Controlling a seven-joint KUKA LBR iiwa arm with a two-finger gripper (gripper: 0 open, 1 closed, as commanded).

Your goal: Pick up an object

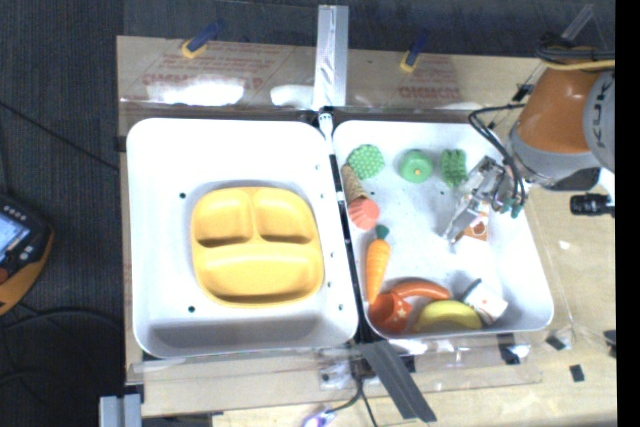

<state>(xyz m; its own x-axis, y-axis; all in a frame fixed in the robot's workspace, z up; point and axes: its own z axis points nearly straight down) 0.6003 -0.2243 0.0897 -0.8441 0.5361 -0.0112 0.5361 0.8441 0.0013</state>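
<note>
Claw (462, 223) hangs low in the right bin (530, 265), aiming to pick; whether apart or together I cannot tell. Small orange-and-white object (478, 229) sits just beside it. Next: close squarely, lift.

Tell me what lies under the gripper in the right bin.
Beneath the gripper a small orange and white object peeks out on the floor of the right bin. The metal fingers cover most of it, so its identity is unclear.
</note>
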